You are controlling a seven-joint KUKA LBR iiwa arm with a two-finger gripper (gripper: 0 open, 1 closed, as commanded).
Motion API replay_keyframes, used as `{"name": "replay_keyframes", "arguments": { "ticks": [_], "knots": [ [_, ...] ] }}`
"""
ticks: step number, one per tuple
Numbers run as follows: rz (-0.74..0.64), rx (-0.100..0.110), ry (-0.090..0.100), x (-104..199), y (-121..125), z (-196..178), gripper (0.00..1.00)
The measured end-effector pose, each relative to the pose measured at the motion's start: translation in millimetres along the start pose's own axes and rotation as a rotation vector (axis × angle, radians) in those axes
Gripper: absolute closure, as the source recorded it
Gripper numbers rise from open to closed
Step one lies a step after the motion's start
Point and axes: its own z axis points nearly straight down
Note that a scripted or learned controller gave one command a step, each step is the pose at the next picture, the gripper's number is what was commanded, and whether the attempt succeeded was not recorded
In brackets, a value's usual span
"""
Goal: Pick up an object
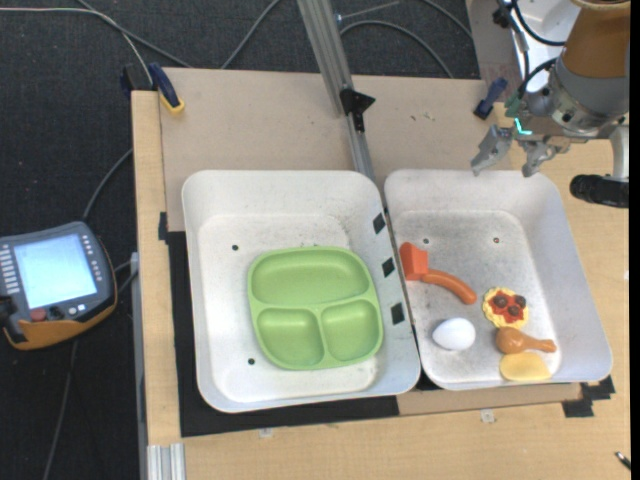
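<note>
My gripper (510, 158) hangs above the far rim of the right bin (560, 218), its two fingers spread open with nothing between them. Well in front of it, on the bin's floor, lie an orange scraper-like toy (434, 275), a white egg (454, 334), a small yellow pizza slice with red toppings (505, 307), a brown drumstick (522, 343) and a yellow piece (525, 368). All of these sit toward the near half of the bin, apart from the gripper.
The left bin (215, 228) holds a green divided plate (315, 306). A metal pole (335, 68) slants down toward the gap between the bins. A teach pendant (55, 283) lies on the floor at left. A blue-yellow clamp (167, 90) grips the bench corner.
</note>
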Motion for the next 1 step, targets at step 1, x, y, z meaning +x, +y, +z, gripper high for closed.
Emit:
{"name": "replay_keyframes", "arguments": {
  "ticks": [1],
  "knots": [
    [0.000, -0.001, 0.000, 0.1, 0.3, -0.7, 0.00]
  ]
}}
